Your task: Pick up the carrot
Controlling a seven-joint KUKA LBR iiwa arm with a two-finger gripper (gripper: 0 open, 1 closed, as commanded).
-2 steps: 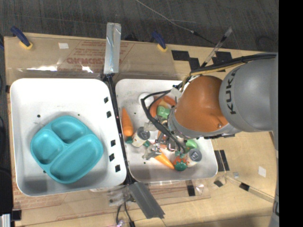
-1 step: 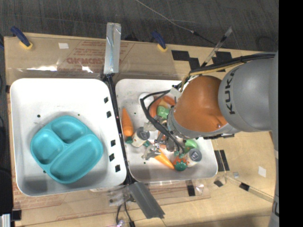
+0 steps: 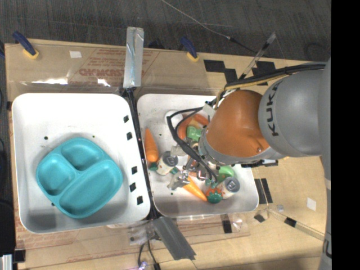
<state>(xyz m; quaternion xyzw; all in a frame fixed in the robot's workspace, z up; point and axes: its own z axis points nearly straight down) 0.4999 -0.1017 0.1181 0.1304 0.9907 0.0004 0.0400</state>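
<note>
Hovering low over the right-hand shallow white bin – the gripper sits in the clutter near the bin's middle, under the arm's orange band. I can't tell how the gripper is set; the wrist hides it, and nothing is visibly held.

Two carrot candidates:
- long orange carrot, lying lengthwise against the bin's left wall, apart from the other items
- shorter orange carrot piece, toward the bin's front edge, just beside a small red-and-green round toy and close under the gripper

My read: the wall-side carrot is uncluttered, but the wall leaves little room for a finger on that side – grasp across its width, offset toward the bin's middle. The front piece is nearer but crowded; risk of pinching a neighbour. Centre over one carrot before descending, then lift straight. The teal divided plate in the left bin is irrelevant.
</note>
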